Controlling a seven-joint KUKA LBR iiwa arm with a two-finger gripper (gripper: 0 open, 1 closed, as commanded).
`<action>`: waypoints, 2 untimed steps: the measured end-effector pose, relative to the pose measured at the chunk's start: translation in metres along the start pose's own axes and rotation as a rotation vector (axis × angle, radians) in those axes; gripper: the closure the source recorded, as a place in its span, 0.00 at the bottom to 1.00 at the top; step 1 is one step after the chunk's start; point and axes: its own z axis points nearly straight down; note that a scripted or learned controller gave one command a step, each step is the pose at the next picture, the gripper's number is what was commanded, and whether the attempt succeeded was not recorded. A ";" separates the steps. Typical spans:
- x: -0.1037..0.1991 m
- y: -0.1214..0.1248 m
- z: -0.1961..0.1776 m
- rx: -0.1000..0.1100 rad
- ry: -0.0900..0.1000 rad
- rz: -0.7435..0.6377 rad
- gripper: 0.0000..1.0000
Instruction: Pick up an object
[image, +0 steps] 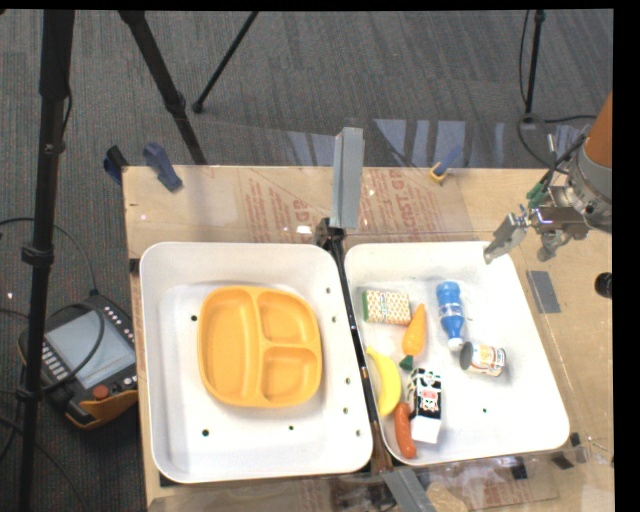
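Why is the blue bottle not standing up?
The blue bottle is tipped over, lying flat on the right bin's floor, with its white cap end toward the front.

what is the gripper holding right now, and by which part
Nothing. The gripper is open above the right bin's upper right corner, with nothing between its fingers.

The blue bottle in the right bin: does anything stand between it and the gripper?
Nothing visible does. The gripper hangs over the right bin's upper right corner, and bare white floor lies between it and the blue bottle. The small jar lies just below the bottle, not on that line.
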 end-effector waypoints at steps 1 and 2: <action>0.000 0.024 0.170 -0.002 -0.001 -0.129 0.00; -0.001 0.001 0.188 0.000 0.001 -0.031 0.00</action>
